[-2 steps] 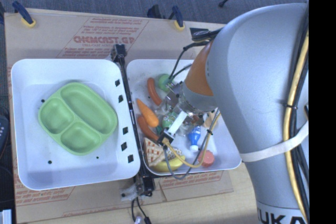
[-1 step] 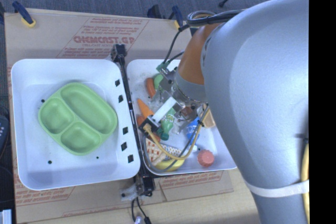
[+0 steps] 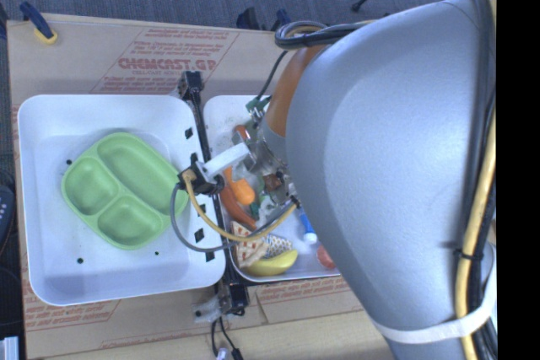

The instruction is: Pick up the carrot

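The orange carrot [image 3: 239, 196] lies in the right bin [image 3: 221, 115], near its left wall, running down toward the bin's front. My gripper [image 3: 263, 173] reaches down into that bin just right of and above the carrot. Its fingertips are buried among the objects and the arm's bulk covers most of the bin.
A green divided plate [image 3: 118, 188] lies in the left bin [image 3: 51, 265]. In the right bin's front sit a yellow banana [image 3: 274, 263], a patterned item [image 3: 272, 246] and a blue-and-white object [image 3: 306, 228]. A yellow cable [image 3: 211, 223] loops over the divider between the bins.
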